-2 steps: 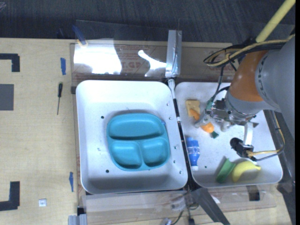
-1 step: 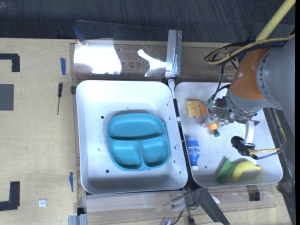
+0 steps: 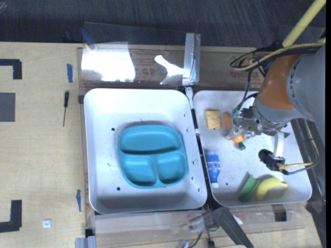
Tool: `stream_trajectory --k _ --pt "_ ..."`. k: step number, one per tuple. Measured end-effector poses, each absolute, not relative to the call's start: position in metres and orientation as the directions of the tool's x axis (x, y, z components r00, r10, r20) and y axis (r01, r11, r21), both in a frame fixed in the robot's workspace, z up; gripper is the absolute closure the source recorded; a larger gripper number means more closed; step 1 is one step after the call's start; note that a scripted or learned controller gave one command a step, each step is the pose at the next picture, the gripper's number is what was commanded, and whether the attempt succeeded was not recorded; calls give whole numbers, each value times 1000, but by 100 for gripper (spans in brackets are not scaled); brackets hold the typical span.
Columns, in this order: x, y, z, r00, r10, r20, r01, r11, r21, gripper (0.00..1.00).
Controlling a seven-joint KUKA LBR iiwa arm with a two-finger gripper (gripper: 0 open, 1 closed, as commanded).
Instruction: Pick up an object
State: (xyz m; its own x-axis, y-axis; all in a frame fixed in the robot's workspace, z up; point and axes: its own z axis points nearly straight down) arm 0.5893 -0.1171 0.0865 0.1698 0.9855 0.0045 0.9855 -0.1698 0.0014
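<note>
My gripper [image 3: 241, 129] reaches down into the right bin [image 3: 295, 190] near its upper middle, under the grey arm with the orange band. A small orange object [image 3: 238, 139] lies right under its tip, partly hidden by it. Whether they touch is unclear. Another orange piece [image 3: 228, 121] sits just left of the gripper, beside a tan block [image 3: 212, 119]. A blue tube [image 3: 212, 167] lies along the bin's left wall. A yellow banana [image 3: 270, 186] and a green object [image 3: 247, 188] rest at the front.
The left bin [image 3: 98, 118] holds a blue divided plate [image 3: 152, 155]. A ridge [image 3: 195, 138] separates the two bins. A clear plastic sheet and a metal post [image 3: 191, 58] stand behind the bins. A screwdriver [image 3: 65, 106] lies on the bench at far left.
</note>
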Motion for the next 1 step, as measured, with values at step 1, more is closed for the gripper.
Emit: stream_trajectory --k 1 --pt "599 -48 186 116 993 3 993 -116 3 100"
